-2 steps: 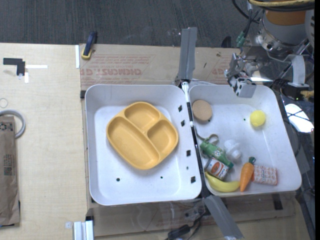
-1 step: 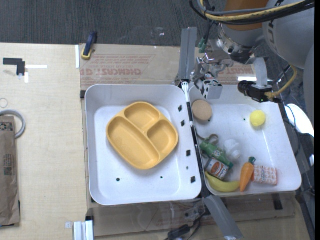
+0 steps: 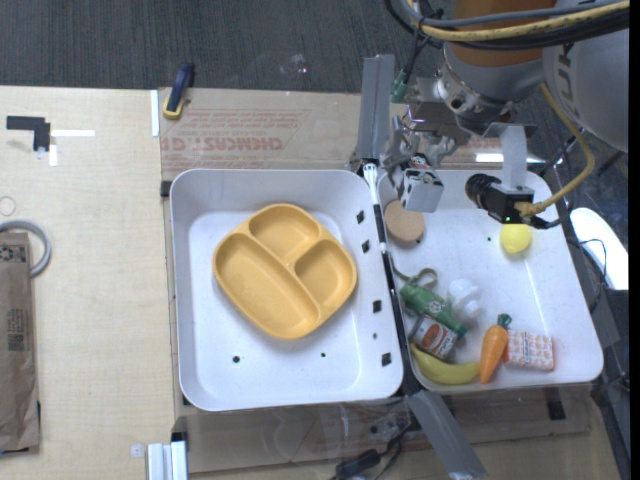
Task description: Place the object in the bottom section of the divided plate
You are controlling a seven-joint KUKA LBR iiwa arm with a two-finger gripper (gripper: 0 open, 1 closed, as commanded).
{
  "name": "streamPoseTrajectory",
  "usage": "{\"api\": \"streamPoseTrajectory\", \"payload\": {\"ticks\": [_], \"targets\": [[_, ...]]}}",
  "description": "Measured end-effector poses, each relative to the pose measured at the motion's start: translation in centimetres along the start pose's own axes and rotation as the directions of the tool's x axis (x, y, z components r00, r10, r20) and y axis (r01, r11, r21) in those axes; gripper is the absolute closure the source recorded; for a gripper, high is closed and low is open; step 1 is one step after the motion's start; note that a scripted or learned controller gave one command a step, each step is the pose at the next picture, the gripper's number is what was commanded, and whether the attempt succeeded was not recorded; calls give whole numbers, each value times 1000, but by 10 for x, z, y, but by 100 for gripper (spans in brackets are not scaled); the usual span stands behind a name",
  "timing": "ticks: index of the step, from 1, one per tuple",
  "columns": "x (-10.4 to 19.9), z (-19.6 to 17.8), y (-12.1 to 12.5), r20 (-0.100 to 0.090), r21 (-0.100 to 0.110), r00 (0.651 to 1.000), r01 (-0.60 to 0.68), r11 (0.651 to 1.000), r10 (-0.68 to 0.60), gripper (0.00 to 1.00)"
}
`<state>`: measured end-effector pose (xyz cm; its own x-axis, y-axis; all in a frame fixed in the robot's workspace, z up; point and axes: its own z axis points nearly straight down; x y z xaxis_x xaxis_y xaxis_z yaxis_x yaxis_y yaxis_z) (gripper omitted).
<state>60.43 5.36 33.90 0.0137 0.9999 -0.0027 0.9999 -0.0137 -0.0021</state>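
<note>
The yellow divided plate point(image 3: 285, 269) lies in the left bin point(image 3: 200, 348), with two small sections toward the back and one large section toward the front left. All its sections are bare. My gripper point(image 3: 413, 180) hangs over the back left corner of the right bin point(image 3: 575, 298), just above a round tan disc point(image 3: 404, 227) that rests on the bin floor. The fingers stand open with nothing between them. The disc's upper edge is partly hidden by one grey fingertip point(image 3: 423, 195).
The right bin also holds a yellow ball point(image 3: 515, 239), a carrot point(image 3: 492, 349), a banana point(image 3: 446, 370), a small can point(image 3: 435, 337), a green item point(image 3: 428, 297) and a pink wafer block point(image 3: 530, 350). The bins' shared wall point(image 3: 381, 268) runs between disc and plate.
</note>
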Motion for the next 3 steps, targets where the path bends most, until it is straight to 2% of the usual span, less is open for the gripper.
{"api": "streamPoseTrajectory", "payload": {"ticks": [1, 2, 3], "targets": [[32, -101, -33, 1, 1, 971, -240, 971, 240, 100], [46, -100, 7, 2, 2, 920, -393, 920, 393, 100], [45, -100, 33, 2, 2, 845, -535, 845, 535, 100]]}}
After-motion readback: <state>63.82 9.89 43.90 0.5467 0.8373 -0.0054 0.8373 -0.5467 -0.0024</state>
